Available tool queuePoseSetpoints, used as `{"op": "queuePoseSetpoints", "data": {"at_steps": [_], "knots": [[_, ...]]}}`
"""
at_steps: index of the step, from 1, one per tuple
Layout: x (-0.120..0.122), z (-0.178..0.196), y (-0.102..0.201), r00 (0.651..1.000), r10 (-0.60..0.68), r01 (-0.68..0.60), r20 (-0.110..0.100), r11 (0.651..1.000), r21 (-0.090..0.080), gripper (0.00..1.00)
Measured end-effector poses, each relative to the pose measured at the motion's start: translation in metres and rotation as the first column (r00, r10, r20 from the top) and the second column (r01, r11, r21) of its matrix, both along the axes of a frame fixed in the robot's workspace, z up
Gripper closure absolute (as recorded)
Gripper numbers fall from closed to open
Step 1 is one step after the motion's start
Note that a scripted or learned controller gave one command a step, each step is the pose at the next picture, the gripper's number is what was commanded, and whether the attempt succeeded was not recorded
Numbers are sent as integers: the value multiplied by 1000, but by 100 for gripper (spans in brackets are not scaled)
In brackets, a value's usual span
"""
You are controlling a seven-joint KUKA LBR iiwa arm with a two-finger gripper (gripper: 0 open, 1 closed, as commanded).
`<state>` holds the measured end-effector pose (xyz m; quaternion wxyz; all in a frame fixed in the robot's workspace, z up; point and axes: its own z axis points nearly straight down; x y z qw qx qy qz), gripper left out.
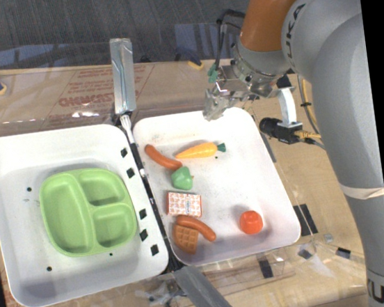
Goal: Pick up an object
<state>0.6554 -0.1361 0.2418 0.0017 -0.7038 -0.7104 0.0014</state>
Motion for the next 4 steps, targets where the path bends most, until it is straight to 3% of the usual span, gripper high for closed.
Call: {"op": "queuePoseSetpoints", "data": {"at_steps": [1,2,3,4], "knots": [[-38,28,27,977,-213,213,-2,977,-1,0],[-58,-92,45,998,-65,65,-5,998,0,0],[-32,-137,33,988,154,-154,22,988,-8,0],[-58,-149,43,953,302,-302,3,953,1,0]]}}
